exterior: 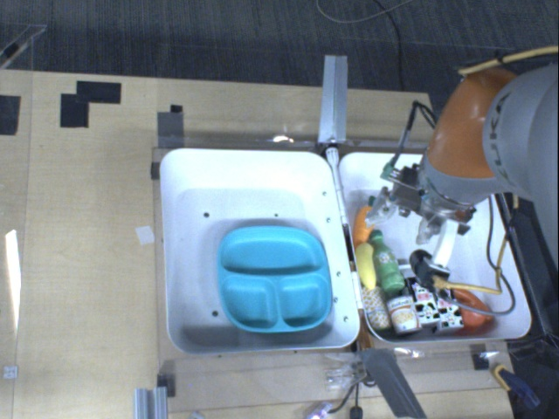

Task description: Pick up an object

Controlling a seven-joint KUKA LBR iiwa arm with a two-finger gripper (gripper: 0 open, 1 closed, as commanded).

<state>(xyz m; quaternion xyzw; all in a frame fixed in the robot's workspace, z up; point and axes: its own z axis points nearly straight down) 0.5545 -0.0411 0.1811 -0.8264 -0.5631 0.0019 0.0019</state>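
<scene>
We look down on two white bins; the left bin holds a blue divided tray; our gripper hangs over the right bin, nothing visibly between its fingers, above a crowded pile; a green bottle lies there, the likeliest pick.
</scene>
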